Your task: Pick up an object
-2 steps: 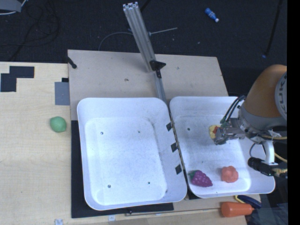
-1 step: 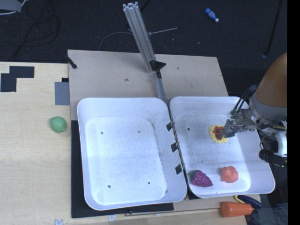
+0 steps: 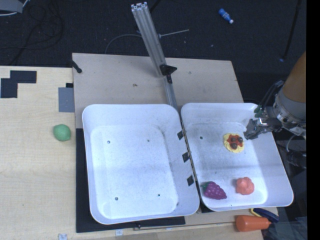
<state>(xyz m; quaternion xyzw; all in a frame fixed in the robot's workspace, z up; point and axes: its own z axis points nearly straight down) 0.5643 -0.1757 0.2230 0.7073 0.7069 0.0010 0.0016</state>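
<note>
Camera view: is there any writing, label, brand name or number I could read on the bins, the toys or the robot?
None can be read.
White bins: no print on them.
Toy pizza, purple grapes, pink toy: no lettering.
End effector and arm: any marking is too small and blurred to tell.

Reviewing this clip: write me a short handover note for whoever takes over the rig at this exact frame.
Gripper: low over the right bin, just right of the yellow toy; nothing visibly between its fingers.
Things: yellow toy mid-bin; purple grapes and pink toy near the front wall. A green ball lies on the bench, left of the left bin. An orange toy lies outside, in front of the right bin.
Done: nothing picked up.
Left: grasp and lift; the yellow toy is nearest.
</note>
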